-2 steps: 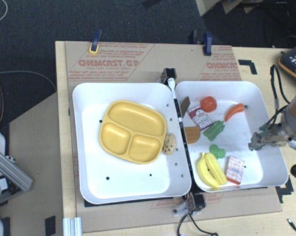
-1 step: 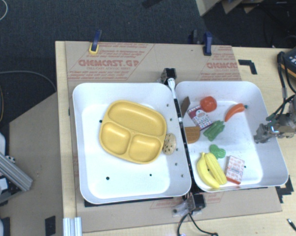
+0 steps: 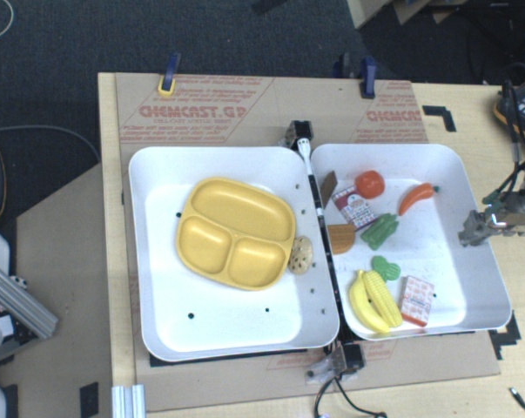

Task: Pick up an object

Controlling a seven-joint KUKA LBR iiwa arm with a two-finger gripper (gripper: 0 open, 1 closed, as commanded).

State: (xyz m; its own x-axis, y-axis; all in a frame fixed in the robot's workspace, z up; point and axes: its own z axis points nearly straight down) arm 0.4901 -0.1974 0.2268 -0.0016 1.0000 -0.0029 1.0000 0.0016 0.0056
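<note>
Heads up, your two-finger gripper (image 3: 476, 231) sits at the right bin's outer rim, can't tell what state it's in, and the closest grab is the orange toy carrot (image 3: 416, 198) lying in that shallow white right bin (image 3: 445, 159), up-left of it, long axis slanting toward the far-right corner.

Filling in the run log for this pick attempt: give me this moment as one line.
gripper: at right bin's right rim, nothing seen held | right white bin: small toy foods | left white bin: yellow plastic divided plate, speckled cookie
</note>
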